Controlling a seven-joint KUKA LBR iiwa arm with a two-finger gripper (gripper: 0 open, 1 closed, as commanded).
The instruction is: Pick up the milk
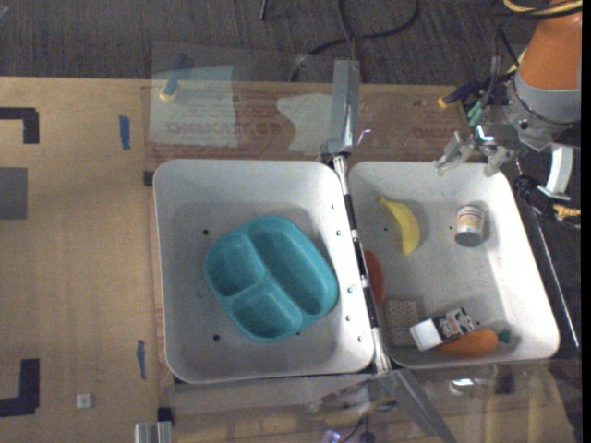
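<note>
Two white bins [175, 192] on a wooden bench [74, 266], dark floor [138, 12] behind.

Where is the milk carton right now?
The milk carton lies in the right bin, near its front edge, touching the carrot and beside a small brown sponge.

faint print on clear sheet [199, 109], milk carton [443, 327] label, both unreadable

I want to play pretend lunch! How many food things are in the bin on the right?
5: a banana near the top, a can beside it, a red thing along the left wall, and the milk touching a carrot at the bottom. More could be hidden underneath.
</note>
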